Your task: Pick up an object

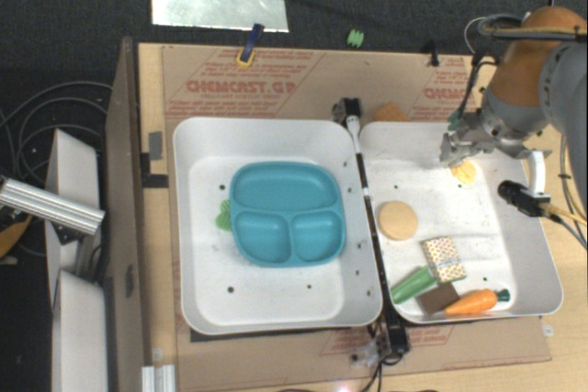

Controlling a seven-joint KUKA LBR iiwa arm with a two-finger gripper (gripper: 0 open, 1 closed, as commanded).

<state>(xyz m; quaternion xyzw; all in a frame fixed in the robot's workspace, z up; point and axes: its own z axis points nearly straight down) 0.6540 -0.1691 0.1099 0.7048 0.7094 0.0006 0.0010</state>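
Yellow object (465, 172) lies in right bin (528, 266), just below fingers (457, 151); finger spread unclear.

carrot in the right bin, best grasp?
Grip the carrot across its orange body near the middle, coming from above. It lies flat along the bin's near wall, green top pointing right, with a brown block touching its left end, so close across the narrow width, not lengthwise.
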